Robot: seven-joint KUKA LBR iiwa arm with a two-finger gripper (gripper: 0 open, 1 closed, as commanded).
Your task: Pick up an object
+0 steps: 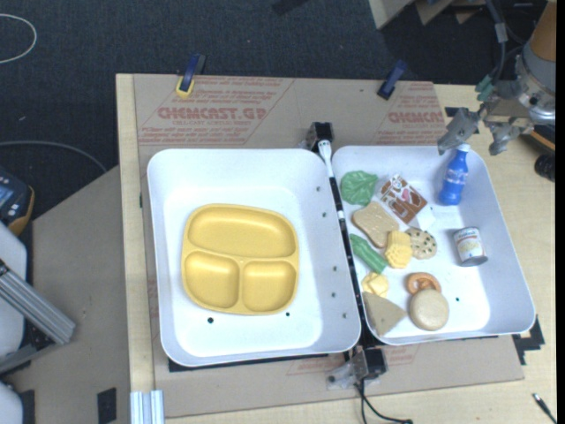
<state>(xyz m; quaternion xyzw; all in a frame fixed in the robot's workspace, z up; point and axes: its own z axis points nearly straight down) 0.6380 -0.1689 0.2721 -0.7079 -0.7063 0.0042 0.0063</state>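
Pincer [482, 133], its metal fingers spread and holding nothing, hovers over the right white bin's [508, 263] far corner, just above the upright blue plastic bottle [453, 177]. Coming down off-centre could tip that bottle over, I'd guess, or knock it against the snack packet [404, 198] beside it

Dark carpet floor [132, 25] — cardboard-topped bench [265, 104]
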